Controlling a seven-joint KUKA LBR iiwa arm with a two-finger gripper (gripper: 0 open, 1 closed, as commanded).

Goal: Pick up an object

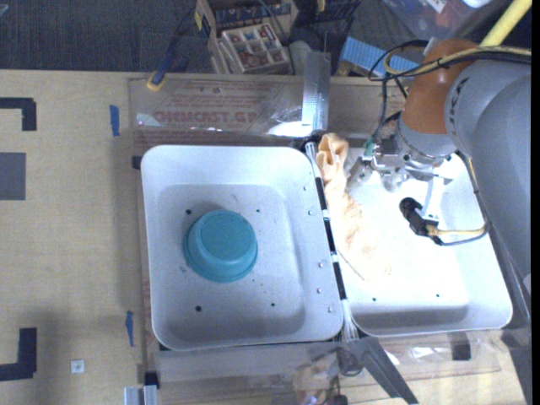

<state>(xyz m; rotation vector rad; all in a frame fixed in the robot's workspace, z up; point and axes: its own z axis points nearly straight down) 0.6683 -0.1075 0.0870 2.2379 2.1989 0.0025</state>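
A blue bowl [221,245] sits upside down in the left bin [169,175]. In the right bin [439,302], a pale orange cloth [340,194] lies along the left wall, its long axis running near-to-far. The gripper [390,169] hovers just beside it, its opening impossible to judge

You're looking down on two shallow white bins: the left bin [169,175] holds an upturned round teal plastic bowl [221,245] near its middle. In the right bin [472,310], a crumpled pale orange cloth [337,180] lies along the left wall, with the two-finger gripper [380,169] just beside it.
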